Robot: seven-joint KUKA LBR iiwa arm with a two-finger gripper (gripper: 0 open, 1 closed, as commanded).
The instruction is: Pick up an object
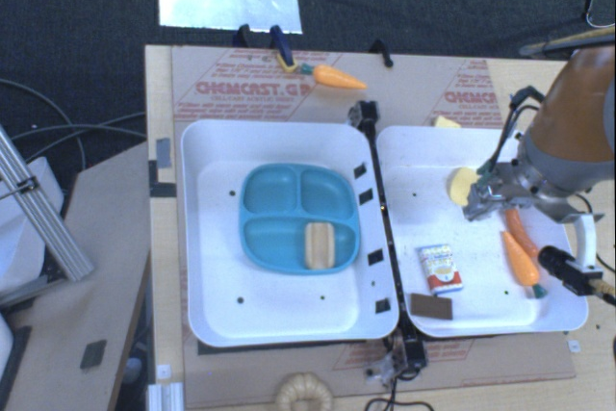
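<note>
Starting at the left, a left bin (207, 236) is seen holding a blue divided plate (289, 207), and a tan bread-like piece (320, 245) is laid in the plate's lower right compartment. Behind the bins, on the brown board (241, 82), a toy carrot (332, 77) is left lying on its side, well apart from everything in the bins. A black divider (380, 226) is set between the two bins.

Over in the right bin (414, 159), a small red and white carton (441, 267) is found lying flat near the front, with a dark brown block (430, 306) just in front of it by the front rim. A yellow piece (462, 184) is sat further back, just beside the gripper (481, 204). Two orange carrots (520, 250) are laid close together toward the right side, partly tucked under the arm (577, 125).

The gripper is held low over the right bin, between the yellow piece and the carrots. Whether anything is touched can't really be made out, and the gap between the fingers can't be told either, it's all one grey blob at this angle. Another pale yellow bit (446, 121) is spotted at the back rim.
</note>
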